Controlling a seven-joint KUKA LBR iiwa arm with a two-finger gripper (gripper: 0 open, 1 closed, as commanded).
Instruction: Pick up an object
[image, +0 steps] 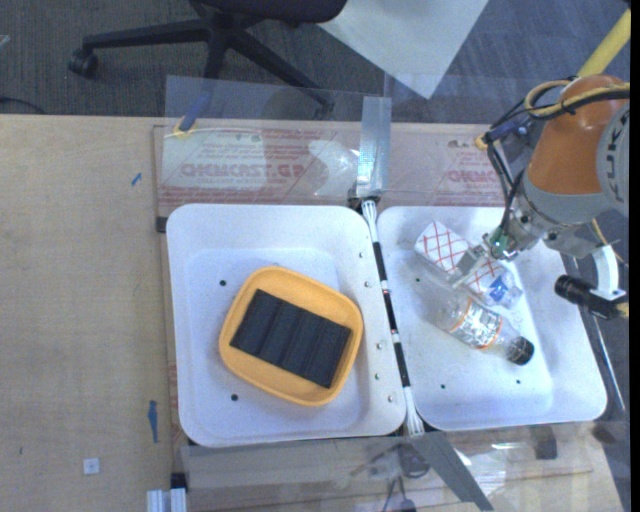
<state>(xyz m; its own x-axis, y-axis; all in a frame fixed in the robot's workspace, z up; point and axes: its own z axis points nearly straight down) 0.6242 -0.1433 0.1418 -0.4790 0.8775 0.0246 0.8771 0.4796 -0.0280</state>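
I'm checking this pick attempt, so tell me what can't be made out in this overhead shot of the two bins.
- Gripper: too small and blurred in the camera view to tell its state, or whether it touches the red-and-white checkered paper box.
- Clear plastic bottle with black cap: see-through, so its outline blurs into the right white bin.
- Orange-banded grey arm: cut off by the right edge.

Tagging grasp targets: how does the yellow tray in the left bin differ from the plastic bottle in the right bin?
The yellow tray is opaque, with a dark ridged insert; the plastic bottle is clear with a dark cap. The tray is broad and flat, while the bottle is slim and lies on its side. The tray sits alone in the left bin; the bottle lies among wrappers in the right bin. Both rest in white bins.
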